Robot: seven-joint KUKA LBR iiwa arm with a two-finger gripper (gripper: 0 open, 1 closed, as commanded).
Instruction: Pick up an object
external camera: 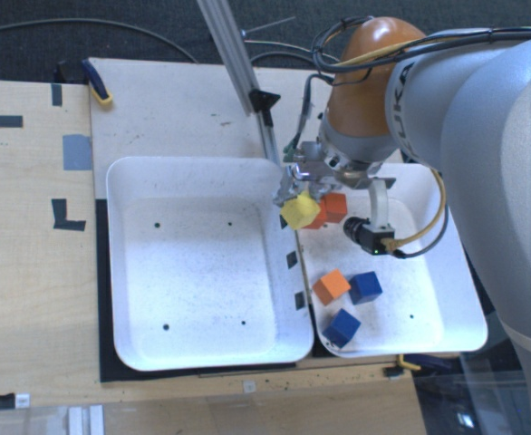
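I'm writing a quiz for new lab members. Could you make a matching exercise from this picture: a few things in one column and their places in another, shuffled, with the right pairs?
Things:
1. yellow block
2. lone orange cube
3. lowest blue cube
4. left white plastic bin

Places:
A. near the right bin's front edge
B. beside the right bin, holding no blocks
C. under the arm's wrist, at the wall between the bins
D. just left of the upper blue cube

Pairs: 1-C, 2-D, 3-A, 4-B

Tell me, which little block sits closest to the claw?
The yellow block, right under the claw. The blue and orange blocks lie farther down the right bin.
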